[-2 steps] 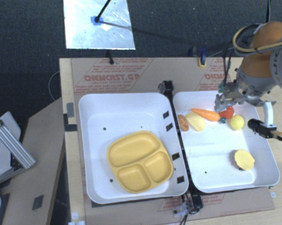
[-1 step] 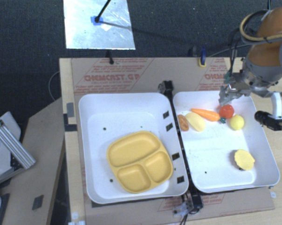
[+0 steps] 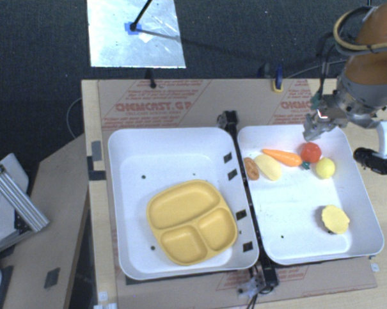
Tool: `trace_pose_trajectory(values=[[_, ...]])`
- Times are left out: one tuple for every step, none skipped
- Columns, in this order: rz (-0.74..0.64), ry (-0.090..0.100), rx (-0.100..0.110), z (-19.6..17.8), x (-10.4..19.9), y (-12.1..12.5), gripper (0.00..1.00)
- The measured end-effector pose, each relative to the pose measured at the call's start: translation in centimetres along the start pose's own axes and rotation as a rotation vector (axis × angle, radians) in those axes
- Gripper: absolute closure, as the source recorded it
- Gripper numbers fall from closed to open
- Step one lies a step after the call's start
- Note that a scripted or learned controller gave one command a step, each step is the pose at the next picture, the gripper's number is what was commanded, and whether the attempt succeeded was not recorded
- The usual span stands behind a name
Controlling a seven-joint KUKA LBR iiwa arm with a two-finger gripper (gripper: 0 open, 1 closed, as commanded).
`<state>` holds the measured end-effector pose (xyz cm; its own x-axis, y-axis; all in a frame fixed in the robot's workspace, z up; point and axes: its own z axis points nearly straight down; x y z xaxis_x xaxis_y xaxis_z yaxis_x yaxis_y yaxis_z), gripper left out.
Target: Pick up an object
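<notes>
The grey arm with its orange band reaches in from three o'clock, its two-finger gripper (image 3: 313,134) hanging over the far rim of the right shallow white bin (image 3: 357,239). Whether that pincer is spread or pressed together I cannot tell; nothing is visibly pinched in it.

The left shallow white bin (image 3: 127,185) carries a yellow plastic tray with three compartments (image 3: 192,221), lying toward five o'clock in that bin, apparently just parked there, well apart from the arm.

The pickable things sit in the right bin. Most cluster at its twelve o'clock side: an orange plastic carrot (image 3: 282,156), a pale yellow oblong piece (image 3: 269,168) just beside it, a small brown oval piece (image 3: 252,168) against the nine o'clock wall, a red round tomato-like toy (image 3: 310,152) and a yellow lemon-like ball (image 3: 325,168). A flat yellow lumpy piece (image 3: 335,219) lies alone toward five o'clock.

The red toy lies directly under the gripper, so I judge it the likely target; its neighbours crowd close, which could spoil the grasp.
</notes>
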<state>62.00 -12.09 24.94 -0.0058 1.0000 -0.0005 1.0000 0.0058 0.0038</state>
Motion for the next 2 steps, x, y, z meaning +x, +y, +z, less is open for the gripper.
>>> trace_pose_trajectory(values=[[-0.003,0.002,0.004,1.4,5.0,-0.6,1.0],[-0.004,0.002,0.004,2.3,9.7,-1.3,1.0]])
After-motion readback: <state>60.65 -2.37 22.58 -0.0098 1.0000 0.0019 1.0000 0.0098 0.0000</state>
